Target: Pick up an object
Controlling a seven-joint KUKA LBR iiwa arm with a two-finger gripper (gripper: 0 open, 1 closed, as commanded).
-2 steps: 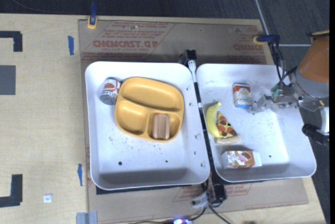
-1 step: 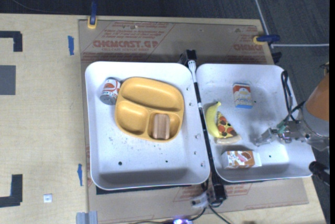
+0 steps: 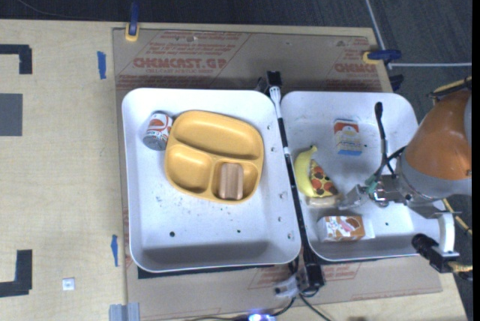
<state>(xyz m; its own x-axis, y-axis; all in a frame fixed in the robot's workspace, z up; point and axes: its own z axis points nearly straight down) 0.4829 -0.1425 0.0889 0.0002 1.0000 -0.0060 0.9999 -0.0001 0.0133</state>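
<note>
My gripper (image 3: 365, 193) hangs low in the right bin (image 3: 397, 111), below the orange band of the arm (image 3: 444, 147). Just left of it lies a yellow banana (image 3: 306, 171) with red and dark marks, and a tan piece (image 3: 324, 200) lies at the banana's lower end. A small red and white packet (image 3: 342, 227) rests just below the gripper. A white carton (image 3: 348, 136) with red and blue print stands further back in the same bin. Nothing shows as held.
The left bin (image 3: 150, 229) holds a yellow divided tray (image 3: 210, 154) with a brown block (image 3: 230, 181) in one compartment, and a small can (image 3: 157, 130) at its back left. A black cable (image 3: 381, 132) runs over the right bin. Clamps sit on the board's back edge.
</note>
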